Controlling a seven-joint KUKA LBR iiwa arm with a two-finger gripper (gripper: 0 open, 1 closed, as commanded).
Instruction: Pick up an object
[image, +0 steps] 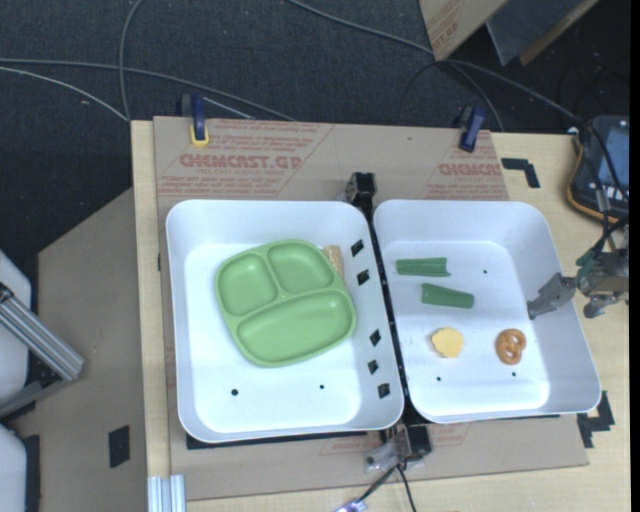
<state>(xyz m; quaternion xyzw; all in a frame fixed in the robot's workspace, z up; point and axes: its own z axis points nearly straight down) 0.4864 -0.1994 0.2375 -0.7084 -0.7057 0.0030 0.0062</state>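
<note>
In the camera view, you see the jaws (553, 297) at the right bin's (530, 228) right wall, reaching in from the right; whether they are spread or clenched, you cannot tell, and nothing sits between them. The nearest target, I judge, is the pretzel (510, 346), lying just below and left of them on the bin floor. The yellow piece (448, 343) and two green sticks (446, 296) lie farther left.
</note>
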